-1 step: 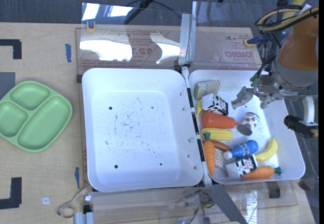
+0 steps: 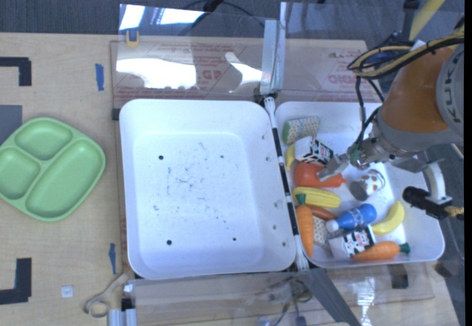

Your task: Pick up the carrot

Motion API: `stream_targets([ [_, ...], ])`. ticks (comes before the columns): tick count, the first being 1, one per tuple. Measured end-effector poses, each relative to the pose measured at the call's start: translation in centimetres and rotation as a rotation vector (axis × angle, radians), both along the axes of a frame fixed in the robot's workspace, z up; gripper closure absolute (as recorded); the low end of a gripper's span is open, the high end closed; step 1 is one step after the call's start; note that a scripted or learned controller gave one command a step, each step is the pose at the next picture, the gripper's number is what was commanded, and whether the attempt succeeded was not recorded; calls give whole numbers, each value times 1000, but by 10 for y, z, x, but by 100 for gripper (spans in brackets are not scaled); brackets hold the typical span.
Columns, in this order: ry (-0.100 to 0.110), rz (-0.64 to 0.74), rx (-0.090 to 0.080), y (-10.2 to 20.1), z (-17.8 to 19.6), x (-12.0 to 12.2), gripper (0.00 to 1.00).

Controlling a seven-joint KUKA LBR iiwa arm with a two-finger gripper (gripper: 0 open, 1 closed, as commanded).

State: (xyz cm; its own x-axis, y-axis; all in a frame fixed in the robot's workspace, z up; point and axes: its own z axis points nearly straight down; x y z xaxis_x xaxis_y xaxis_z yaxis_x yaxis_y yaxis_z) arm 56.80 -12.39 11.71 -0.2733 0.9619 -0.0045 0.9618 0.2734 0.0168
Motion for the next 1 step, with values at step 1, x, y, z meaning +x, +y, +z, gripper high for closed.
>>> stream_targets([
  [1,0,0,0,0,0,0,0],
])
